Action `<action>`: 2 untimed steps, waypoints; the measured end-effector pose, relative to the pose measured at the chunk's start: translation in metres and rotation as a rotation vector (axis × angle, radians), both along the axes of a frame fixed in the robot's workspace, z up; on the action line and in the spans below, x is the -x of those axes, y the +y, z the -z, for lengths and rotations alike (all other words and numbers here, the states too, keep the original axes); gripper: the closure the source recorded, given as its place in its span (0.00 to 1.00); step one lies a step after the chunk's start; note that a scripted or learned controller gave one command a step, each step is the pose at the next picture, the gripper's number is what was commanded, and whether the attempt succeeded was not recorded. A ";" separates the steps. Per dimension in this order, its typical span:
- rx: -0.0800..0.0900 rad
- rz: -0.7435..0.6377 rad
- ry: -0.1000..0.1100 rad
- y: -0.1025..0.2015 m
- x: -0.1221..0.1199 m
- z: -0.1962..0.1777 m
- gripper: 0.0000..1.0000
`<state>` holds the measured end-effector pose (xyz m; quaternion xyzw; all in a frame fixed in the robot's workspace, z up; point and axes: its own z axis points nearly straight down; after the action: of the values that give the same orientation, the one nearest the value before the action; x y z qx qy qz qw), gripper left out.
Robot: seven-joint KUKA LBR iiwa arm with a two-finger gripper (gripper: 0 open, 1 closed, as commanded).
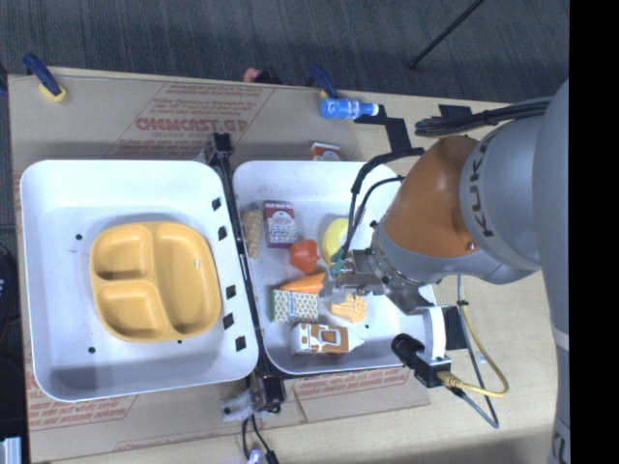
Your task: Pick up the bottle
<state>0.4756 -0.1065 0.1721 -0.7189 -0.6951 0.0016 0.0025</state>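
A: What step is this?

B: The approach. The gripper [340, 276] hangs low over the right bin [290, 174], among the toy food. The bottle [323, 338] lies near the bin's front edge, just beside it.

A: And next?

B: Shift toward the bottle and straddle it.

A: Jaws?

B: Can't tell; the wrist hides them, along with part of the lemon [335, 236].
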 end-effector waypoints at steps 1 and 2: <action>0.000 -0.082 -0.003 0.068 -0.001 -0.019 1.00; 0.002 0.200 -0.002 0.132 0.000 -0.019 1.00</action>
<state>0.4758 0.0257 0.1913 -0.7849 -0.6196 0.0014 0.0014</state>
